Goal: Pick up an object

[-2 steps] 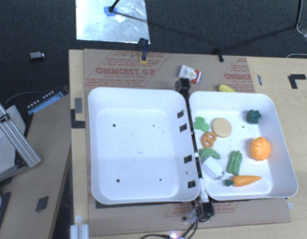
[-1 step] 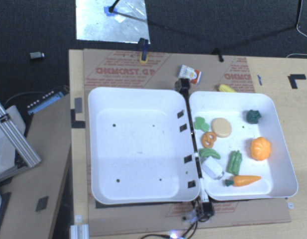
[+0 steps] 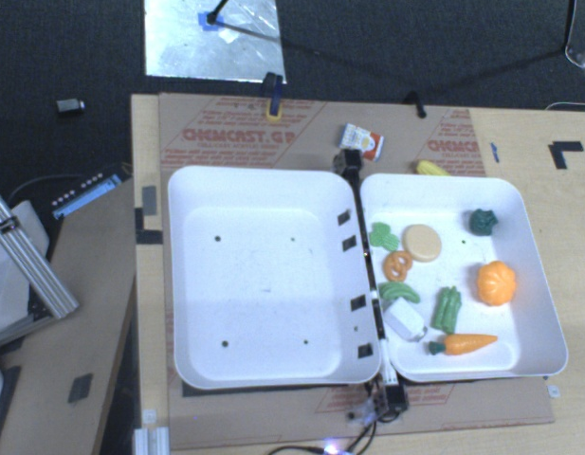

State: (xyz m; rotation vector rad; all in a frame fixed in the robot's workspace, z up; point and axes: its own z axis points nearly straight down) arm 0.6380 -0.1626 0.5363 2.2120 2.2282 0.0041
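Observation:
The right bin (image 3: 534, 282) holds several toy foods. An orange pumpkin (image 3: 496, 283) lies near its right wall, with a dark green broccoli (image 3: 483, 221) behind it. A carrot (image 3: 466, 344) rests at the front, next to a green bean bundle (image 3: 447, 308). A round tan cookie (image 3: 424, 243), a pretzel (image 3: 398, 266), a light green leaf (image 3: 383, 237), a green pea pod (image 3: 400, 292) and a white block (image 3: 404, 321) crowd the bin's left side.
The left bin (image 3: 264, 278) sits beside the right one, joined by black clips (image 3: 356, 301). A yellow banana (image 3: 431, 169) and a small red-and-white packet (image 3: 361, 141) lie on the cardboard behind the bins. A metal frame (image 3: 27, 263) stands at far left.

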